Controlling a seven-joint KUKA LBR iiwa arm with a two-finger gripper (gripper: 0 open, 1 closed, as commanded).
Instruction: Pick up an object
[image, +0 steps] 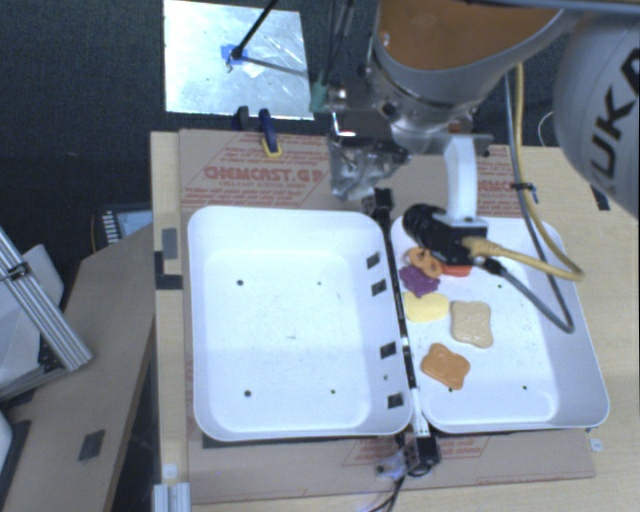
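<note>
Lying bunched in the right bin (585, 395), close by the middle wall — small toys (470, 323), loose and likely easy to grab. Hanging near them at the back rim, maybe lining up: gripper (362, 187). Open or closed — can't tell.

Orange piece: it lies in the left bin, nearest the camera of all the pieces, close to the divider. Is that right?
Not quite. The camera view shows the orange piece in the right bin, not the left. The rest holds: it is the piece nearest the camera and lies close to the divider.
</note>
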